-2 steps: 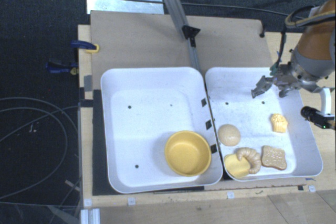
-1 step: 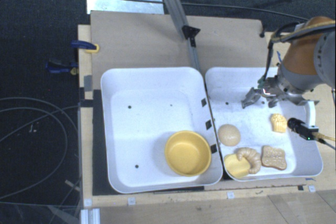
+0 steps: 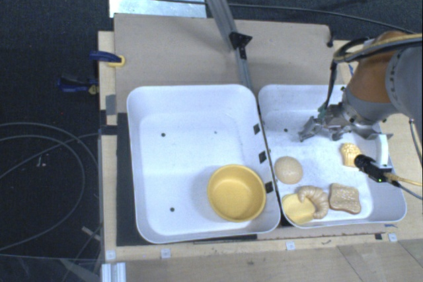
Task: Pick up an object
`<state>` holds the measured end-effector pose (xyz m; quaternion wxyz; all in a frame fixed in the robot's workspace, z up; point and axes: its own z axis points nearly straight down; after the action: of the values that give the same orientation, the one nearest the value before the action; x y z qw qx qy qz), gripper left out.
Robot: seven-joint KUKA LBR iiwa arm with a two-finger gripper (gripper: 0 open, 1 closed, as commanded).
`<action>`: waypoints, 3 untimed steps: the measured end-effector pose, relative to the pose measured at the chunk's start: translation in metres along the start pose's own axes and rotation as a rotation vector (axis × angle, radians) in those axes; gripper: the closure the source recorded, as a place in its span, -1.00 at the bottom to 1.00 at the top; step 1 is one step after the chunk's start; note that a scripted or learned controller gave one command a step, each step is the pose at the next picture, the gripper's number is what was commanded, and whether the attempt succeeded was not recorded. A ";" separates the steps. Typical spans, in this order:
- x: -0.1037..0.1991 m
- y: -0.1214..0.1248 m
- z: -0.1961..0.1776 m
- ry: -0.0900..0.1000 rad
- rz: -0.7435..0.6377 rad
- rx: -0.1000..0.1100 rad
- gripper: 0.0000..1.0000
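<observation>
My gripper [image 3: 322, 133] hangs over the back part of the right bin [image 3: 291, 99], with its fingers spread open and nothing between them. In front of it lie a round beige bun [image 3: 288, 170], a tan croissant-shaped piece [image 3: 314, 199], a yellow wedge [image 3: 297, 209] and a brown bread slice [image 3: 345, 198]. Just right of the gripper, a small yellow item [image 3: 349, 154] sits by the arm's black fitting. All of these rest on the bin floor, apart from the fingers.
The left bin [image 3: 165, 109] holds a yellow bowl [image 3: 236, 191] near its front right corner. A grey pole [image 3: 221, 6] slants down to the divide between the bins. Blue clamps [image 3: 99, 59] grip the bench's left edge.
</observation>
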<state>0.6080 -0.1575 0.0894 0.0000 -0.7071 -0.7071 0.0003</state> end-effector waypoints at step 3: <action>0.013 -0.003 -0.128 -0.001 -0.007 -0.008 1.00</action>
<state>0.6055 -0.1448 0.2174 -0.0030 -0.7047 -0.7095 -0.0020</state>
